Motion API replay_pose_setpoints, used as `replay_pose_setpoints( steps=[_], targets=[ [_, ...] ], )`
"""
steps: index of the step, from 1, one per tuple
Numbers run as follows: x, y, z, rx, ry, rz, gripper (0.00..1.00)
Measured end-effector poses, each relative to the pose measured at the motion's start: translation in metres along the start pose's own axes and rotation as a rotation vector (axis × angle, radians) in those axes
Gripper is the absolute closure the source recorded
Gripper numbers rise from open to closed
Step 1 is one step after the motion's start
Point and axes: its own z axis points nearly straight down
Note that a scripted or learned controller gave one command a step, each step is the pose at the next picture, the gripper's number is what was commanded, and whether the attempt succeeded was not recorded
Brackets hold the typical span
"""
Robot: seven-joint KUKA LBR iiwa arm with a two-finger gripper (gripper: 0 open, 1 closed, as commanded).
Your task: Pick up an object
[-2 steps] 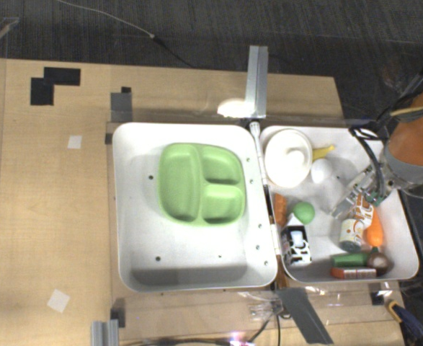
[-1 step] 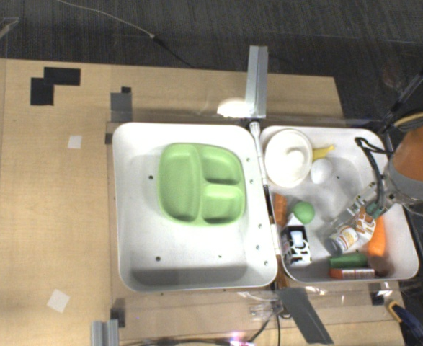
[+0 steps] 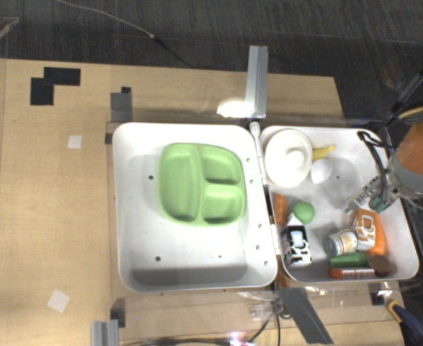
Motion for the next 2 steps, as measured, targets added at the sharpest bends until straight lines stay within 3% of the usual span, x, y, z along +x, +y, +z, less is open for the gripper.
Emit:
replay_pose_setpoints(
  steps=[1, 2],
  targets=[
    [0.000, 0.000, 0.000, 0.001, 0.001, 0.000, 0.00],
    [0.030, -0.039, 0.013, 0.006, 0.010, 0.063, 0.00]
  ],
)
